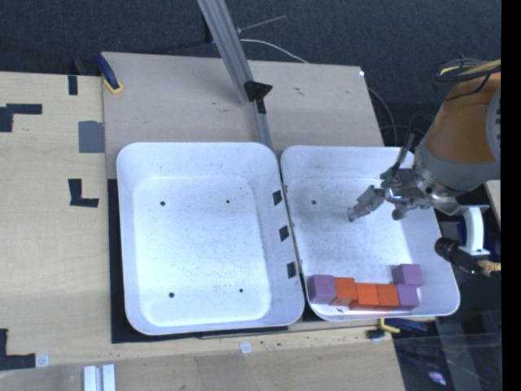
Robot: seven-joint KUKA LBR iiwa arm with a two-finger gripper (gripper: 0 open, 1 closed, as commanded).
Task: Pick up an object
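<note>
Gripper (370, 203) sits over the middle of the right bin (342, 163), arm entering from the right edge. Can't tell from this angle if it's open or shut; nothing visibly in it. Blocks (366, 290), purple and orange, are packed in a row against the near wall, toward the right corner. Left bin (130, 165) floor is open.

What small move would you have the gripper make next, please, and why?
Probably move toward the camera view's bottom edge. The gripper sits over bare floor in the middle of the right bin, while the blocks, purple and orange, lie in a row along that bin's near wall.
</note>
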